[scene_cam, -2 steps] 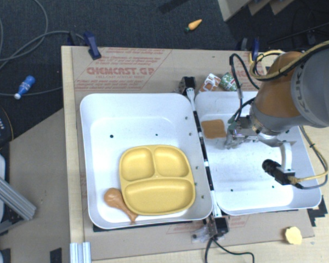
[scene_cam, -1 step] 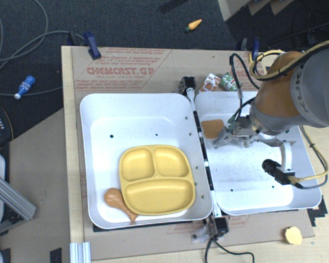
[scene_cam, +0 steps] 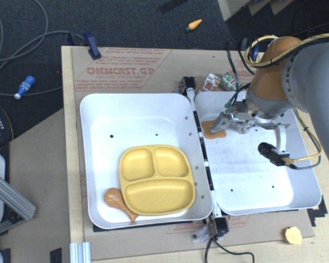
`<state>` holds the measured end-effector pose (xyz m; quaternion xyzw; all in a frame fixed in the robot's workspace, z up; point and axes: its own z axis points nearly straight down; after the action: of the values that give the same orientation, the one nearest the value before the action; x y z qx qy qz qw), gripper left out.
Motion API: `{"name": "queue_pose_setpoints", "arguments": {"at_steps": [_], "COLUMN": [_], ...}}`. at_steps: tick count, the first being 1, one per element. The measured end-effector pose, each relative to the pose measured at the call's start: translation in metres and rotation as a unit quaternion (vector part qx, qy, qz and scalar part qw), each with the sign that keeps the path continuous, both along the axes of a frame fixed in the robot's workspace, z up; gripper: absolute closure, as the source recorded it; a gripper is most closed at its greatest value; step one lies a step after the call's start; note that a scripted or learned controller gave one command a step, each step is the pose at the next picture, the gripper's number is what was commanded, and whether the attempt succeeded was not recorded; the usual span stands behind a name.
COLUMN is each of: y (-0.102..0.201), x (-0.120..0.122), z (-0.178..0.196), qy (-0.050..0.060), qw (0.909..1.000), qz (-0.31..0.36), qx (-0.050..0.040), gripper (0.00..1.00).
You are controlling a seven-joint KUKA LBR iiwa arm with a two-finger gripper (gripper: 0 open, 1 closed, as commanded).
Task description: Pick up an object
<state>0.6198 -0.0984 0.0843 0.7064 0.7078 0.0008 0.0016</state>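
A flat orange-brown piece (scene_cam: 213, 130) lies at the left edge of the right bin (scene_cam: 252, 190), close to the divider between the bins. My gripper (scene_cam: 228, 121) hangs right over that piece's upper right end, and the view does not settle whether it touches it. The grey arm with its orange band (scene_cam: 271, 73) reaches in from the right above the bin's far side. In the left bin (scene_cam: 98, 119) sits a yellow divided plate (scene_cam: 156, 178), with a tan drumstick-shaped toy (scene_cam: 118, 200) tucked against its lower left rim.
A black plug on a yellow cable (scene_cam: 273, 153) hangs over the middle of the right bin. Small crumpled wrappers (scene_cam: 219, 82) lie on the bench behind that bin. A yellow lump (scene_cam: 292, 235) rests at the bench's front right corner, and a blue clamp (scene_cam: 91, 45) at the back left.
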Motion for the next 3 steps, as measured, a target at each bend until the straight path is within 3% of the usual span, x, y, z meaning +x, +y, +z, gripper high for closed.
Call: {"name": "queue_pose_setpoints", "arguments": {"at_steps": [1,2,3], "y": [-0.019,-0.018,-0.014], "x": [0.017,0.017,0.003], "z": [0.001,0.012,0.003], "qy": [0.0,-0.001,-0.001], "qw": [1.0,1.0,1.0], "qz": [-0.001,-0.001,-0.002], "qx": [-0.0001,-0.0001,-0.0004], "gripper": [0.0,1.0,1.0]}}
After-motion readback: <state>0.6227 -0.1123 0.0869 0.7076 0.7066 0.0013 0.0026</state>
